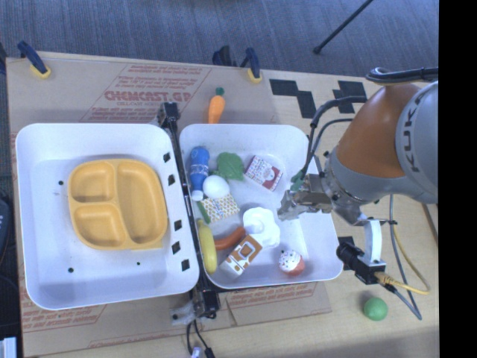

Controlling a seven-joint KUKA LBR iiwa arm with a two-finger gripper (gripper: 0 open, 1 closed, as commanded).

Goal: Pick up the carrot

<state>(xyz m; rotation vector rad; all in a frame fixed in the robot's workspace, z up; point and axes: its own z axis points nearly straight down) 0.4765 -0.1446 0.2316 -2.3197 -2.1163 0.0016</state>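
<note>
The carrot [216, 107], orange with a green top, lies on the cardboard just beyond the far rim of the right bin [317, 271], outside both bins. My gripper [289, 207] hangs low over the right half of that bin, beside a white cup [259, 222] and well to the near right of the carrot. Nothing is visibly held. An orange-red stick-shaped item [229, 237] lies inside the bin between a banana [207, 249] and the cup.
The right bin also holds a blue bottle [198, 162], a green item [231, 165], a red-and-white packet [262, 173], a white egg [216, 186], an orange carton [244, 253] and a red-white ball [291, 261]. A yellow divided plate [118, 202] sits in the left bin. A green ball [375, 308] rests on the bench.
</note>
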